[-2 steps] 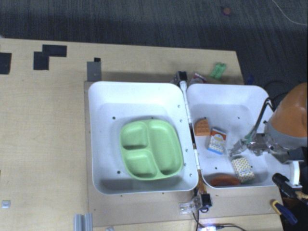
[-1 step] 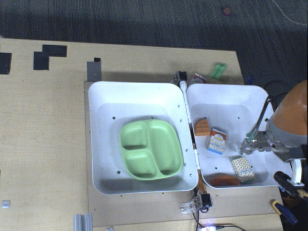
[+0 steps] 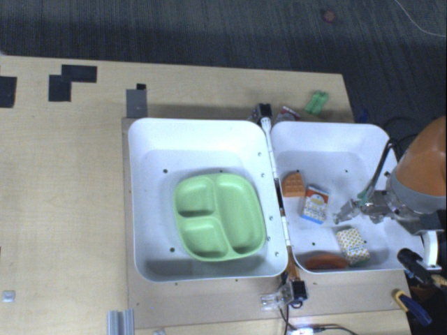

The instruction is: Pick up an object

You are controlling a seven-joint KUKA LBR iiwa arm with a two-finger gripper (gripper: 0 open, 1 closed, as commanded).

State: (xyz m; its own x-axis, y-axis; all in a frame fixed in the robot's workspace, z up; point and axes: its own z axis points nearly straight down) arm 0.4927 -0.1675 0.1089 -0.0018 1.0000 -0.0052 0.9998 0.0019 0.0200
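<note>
In the right bin (image 3: 328, 142) lie a few small objects. A small brown-orange piece (image 3: 293, 183) rests by the left wall. Beside it lies a little box with a blue, white and red label (image 3: 315, 204). A pale patterned block (image 3: 351, 243) sits near the front, and a dark red sausage-like piece (image 3: 325, 261) lies along the front wall. My gripper (image 3: 354, 210) hangs low over the right part of this bin, just right of the labelled box and above the patterned block. Nothing visible is held in it.
The left bin (image 3: 150, 187) holds a green divided plate (image 3: 219, 216). The grey arm with its orange band (image 3: 424, 160) comes in over the right bin's right rim. A green item (image 3: 317, 102) lies on the bench behind the bins. Cables and clips sit at the front edge (image 3: 290, 295).
</note>
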